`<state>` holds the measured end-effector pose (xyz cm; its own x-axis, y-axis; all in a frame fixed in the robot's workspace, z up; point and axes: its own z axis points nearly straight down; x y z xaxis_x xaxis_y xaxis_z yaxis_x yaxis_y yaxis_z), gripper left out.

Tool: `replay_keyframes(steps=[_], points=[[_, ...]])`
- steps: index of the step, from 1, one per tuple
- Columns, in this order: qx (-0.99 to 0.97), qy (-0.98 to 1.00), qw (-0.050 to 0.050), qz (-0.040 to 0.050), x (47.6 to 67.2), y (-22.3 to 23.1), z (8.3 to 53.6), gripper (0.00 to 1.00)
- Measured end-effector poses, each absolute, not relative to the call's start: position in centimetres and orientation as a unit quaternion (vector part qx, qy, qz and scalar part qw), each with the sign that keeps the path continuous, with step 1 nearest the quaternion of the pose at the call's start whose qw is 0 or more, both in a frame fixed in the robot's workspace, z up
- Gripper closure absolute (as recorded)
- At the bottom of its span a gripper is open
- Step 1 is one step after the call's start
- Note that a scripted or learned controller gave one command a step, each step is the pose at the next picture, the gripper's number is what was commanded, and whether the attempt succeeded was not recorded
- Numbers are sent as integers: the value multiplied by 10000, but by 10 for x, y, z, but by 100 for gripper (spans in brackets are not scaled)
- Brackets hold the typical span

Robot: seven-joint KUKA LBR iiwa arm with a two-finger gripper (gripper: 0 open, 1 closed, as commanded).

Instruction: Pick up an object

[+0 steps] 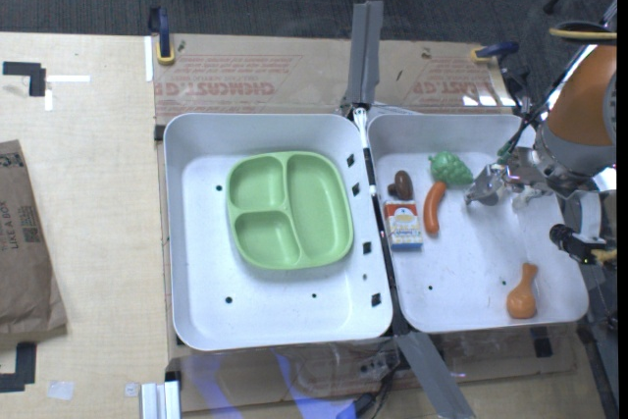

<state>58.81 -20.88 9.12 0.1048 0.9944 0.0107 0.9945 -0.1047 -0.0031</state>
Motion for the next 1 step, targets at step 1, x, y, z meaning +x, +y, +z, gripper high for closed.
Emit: replay_keyframes(steps=[1], points=[[-7314, -6820, 12, -20, 623, -208, 92, 0]])
